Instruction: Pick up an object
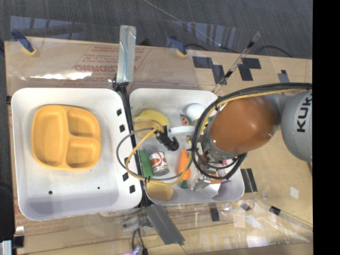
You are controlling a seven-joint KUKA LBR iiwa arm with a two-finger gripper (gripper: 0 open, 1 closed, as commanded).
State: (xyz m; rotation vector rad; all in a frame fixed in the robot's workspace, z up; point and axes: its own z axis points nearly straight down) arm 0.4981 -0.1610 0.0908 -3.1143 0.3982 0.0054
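The arm's orange band hangs over the right half of the right bin. My gripper points down under the band near the bin's front wall, mostly hidden by the wrist and cables. An orange carrot lies just left of it, with a green piece at the carrot's lower end. Further left stands a small red and white can beside a green stick. A yellow banana lies at the back left, and a white rounded object sits behind the wrist. A tan object rests at the front left corner.
The left bin holds a yellow divided plate. Black and yellow cables loop across the left part of the right bin. A grey bar stands behind the gap between the two bins.
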